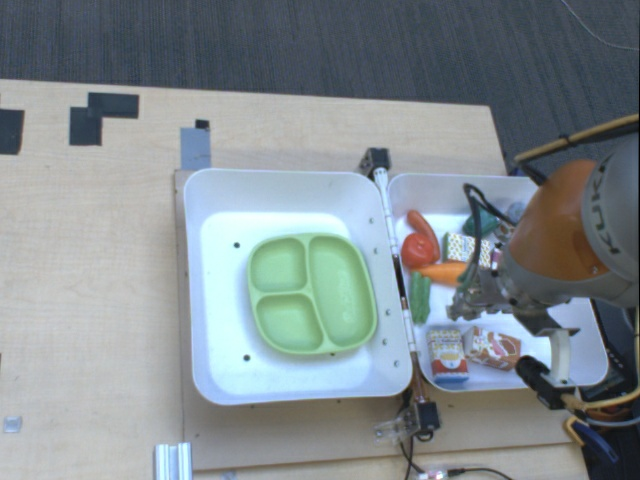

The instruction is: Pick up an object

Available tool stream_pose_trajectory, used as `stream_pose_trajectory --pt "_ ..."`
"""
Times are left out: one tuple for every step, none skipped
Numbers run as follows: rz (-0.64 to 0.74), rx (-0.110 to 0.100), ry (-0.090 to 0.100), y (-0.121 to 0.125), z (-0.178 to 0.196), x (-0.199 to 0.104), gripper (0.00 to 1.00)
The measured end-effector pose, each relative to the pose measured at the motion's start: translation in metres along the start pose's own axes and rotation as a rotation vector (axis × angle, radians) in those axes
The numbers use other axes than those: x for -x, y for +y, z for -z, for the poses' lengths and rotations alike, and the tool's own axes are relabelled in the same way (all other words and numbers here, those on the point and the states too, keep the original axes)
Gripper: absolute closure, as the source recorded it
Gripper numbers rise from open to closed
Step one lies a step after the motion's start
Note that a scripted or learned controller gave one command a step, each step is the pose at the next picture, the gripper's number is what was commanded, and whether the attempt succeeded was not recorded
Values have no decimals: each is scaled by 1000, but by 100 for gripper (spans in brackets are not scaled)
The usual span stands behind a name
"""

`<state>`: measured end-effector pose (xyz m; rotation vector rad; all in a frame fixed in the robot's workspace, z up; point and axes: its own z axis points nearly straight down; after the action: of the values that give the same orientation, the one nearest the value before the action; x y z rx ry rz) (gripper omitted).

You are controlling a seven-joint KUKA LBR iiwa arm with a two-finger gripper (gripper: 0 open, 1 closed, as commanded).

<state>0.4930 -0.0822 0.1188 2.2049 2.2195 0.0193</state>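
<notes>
A pale wooden bench [90, 298] carries two shallow white bins side by side, and beyond its far edge lies dark grey carpet [300, 28]. Several dark patches of tape [100, 116] mark the bench at its far left, and loose cables [415, 428] trail at the near edge between the bins.

The left bin [215, 368] holds one thing: a light green divided plate [311, 294] with three compartments, lying flat near the bin's middle.

The right bin [590, 363] holds a cluster of small items. At its far left lie one red pepper-like piece [420, 238], one orange carrot-like piece [440, 271] just near of it, and one dark green vegetable piece [420, 298] along the left wall. One small checkered packet [460, 246] sits to the right of the red piece. Nearer the camera are two small packages: one box with a red and blue label [448, 356] and one red-and-white packet [495, 348] just beside it on the right.

The arm [565, 233], with its orange band, reaches in from the right over the right bin. Its gripper [470, 293] hangs low among the items, close to the carrot-like piece; I cannot tell whether the pincer is spread or pressed together.
</notes>
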Motion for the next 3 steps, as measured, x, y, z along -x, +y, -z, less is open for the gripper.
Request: stream_pose_trajectory --pt "0 0 0 0 0 0 0" --pt "-6 -12 0 -5 -32 5 0" --pt "-4 -6 0 -3 -21 4 100"
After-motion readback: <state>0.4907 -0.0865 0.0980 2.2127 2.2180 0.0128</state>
